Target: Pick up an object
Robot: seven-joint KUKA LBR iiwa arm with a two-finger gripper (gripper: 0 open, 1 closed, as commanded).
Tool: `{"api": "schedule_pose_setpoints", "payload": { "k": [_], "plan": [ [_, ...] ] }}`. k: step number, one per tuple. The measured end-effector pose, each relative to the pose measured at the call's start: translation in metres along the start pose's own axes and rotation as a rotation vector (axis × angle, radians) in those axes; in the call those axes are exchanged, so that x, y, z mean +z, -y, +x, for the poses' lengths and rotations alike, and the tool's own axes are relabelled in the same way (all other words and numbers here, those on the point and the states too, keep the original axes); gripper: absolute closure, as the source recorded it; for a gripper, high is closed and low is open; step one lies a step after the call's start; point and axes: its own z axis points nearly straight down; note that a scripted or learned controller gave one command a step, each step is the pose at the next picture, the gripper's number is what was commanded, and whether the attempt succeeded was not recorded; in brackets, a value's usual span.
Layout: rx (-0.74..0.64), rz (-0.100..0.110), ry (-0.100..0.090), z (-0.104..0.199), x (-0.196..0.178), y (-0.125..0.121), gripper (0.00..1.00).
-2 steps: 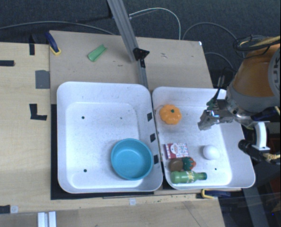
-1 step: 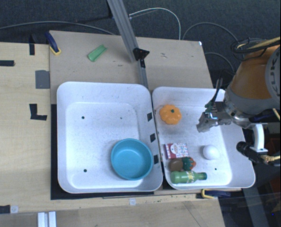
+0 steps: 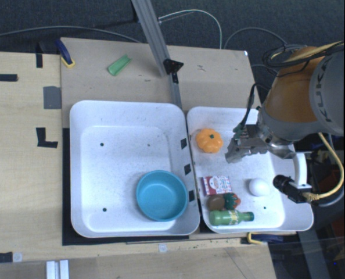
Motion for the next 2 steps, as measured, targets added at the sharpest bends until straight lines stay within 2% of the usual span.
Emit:
{"api": "schedule_pose_setpoints", "payload": {
  "k": [1, 2],
  "plan": [
    [-0.001, 0.001, 0.000, 0.056, 0.003, -0.006, 1.00],
    [-0.001, 0.000, 0.000, 0.112, -0.011, 0.002, 1.00]
  ]
}}
